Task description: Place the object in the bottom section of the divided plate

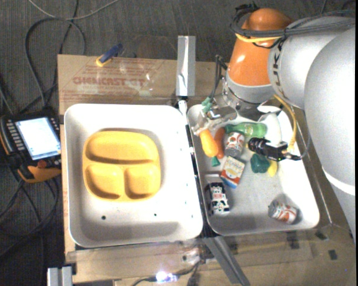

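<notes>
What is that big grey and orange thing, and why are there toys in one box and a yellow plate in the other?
The big grey and orange thing is a robot arm. A computer program moves it. The picture comes from one camera fixed above the bench, looking down at a slant, and the arm reaches in from the right.

At its end is a gripper, like a hand with two fingers. It is low over the top of the right bin, near an orange toy carrot. I cannot tell if it holds anything.

That bin also has a green bottle, small cans and little cartons.

The left bin holds a yellow divided plate with three sections. The robot's job is to put one object into the plate's bottom section.
</notes>
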Controlling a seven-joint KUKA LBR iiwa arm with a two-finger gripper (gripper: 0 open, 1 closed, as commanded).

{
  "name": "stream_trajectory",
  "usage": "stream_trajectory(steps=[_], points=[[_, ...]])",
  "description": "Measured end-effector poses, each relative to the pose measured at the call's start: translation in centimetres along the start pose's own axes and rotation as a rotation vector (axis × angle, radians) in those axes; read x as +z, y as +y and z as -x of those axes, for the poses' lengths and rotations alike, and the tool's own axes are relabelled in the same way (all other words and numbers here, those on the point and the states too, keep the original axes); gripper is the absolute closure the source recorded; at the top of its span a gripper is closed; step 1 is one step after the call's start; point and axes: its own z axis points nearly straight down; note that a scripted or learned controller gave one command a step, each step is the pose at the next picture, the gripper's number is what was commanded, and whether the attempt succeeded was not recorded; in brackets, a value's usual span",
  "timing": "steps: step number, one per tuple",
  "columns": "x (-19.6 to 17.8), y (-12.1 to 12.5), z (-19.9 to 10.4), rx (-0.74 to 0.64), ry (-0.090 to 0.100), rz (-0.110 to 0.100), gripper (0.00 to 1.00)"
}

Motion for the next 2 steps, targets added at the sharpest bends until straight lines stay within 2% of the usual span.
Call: stream_trajectory(steps=[1,2], points=[[2.0,2.4,-6.2,-0.130,-0.001,-0.002,1.00],[5.5,8.2,-11.6,-0.170,-0.002,-0.001,1.00]])
